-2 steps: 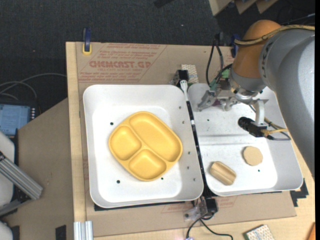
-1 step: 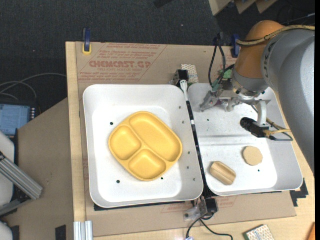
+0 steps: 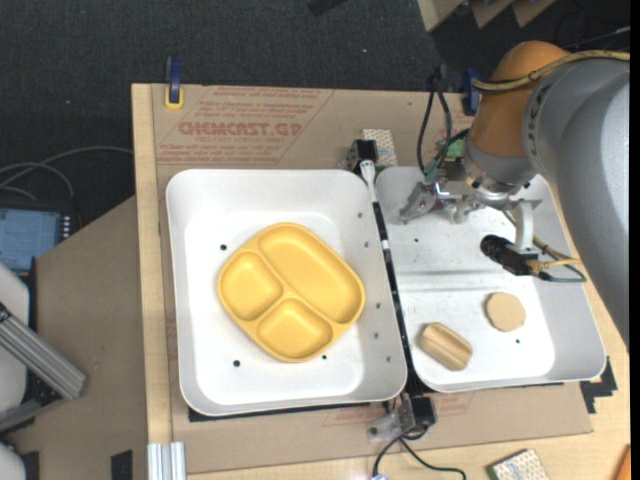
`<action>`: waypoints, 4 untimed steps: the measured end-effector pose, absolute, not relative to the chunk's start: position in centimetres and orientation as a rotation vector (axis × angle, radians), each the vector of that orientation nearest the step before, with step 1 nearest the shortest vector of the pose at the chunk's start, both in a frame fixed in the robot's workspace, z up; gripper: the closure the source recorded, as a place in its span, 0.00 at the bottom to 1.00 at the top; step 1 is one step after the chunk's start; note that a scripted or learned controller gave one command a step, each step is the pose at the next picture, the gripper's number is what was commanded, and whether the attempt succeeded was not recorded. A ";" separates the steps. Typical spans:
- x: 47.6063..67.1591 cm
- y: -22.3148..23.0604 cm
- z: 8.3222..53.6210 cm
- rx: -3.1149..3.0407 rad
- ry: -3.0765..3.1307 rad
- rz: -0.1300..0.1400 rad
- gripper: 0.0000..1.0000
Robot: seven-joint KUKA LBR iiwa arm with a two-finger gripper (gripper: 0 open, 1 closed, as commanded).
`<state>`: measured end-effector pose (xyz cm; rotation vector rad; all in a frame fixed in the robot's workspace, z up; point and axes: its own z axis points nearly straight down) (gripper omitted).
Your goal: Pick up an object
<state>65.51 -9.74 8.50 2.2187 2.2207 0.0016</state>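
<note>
Arm (image 3: 575,118) reaches over right bin (image 3: 445,278). Left bin (image 3: 190,208) holds yellow divided plate (image 3: 290,290). Gripper (image 3: 440,203) at far end, open or clenched: cannot tell. Tan block (image 3: 445,345) and disc (image 3: 506,312) lie well apart from it. Approach step, I judge; next, move over one, descend.

Place: you're looking at a robotics lab.
On the bench (image 3: 250,128): two white bins (image 3: 188,268) side by side, a grey-and-orange industrial arm (image 3: 560,98) reaching over it.
Left of the bench: loose cables (image 3: 60,158), aluminium rail (image 3: 40,353), dark carpet (image 3: 150,18).
</note>
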 end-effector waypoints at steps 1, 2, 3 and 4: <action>58.8 -9.6 8.4 2.228 2.224 -0.006 0.00; 64.8 -12.0 8.5 2.215 2.217 0.005 0.00; 66.8 -9.1 8.5 2.215 2.222 0.005 0.00; 66.7 -9.3 8.5 2.218 2.220 0.002 0.00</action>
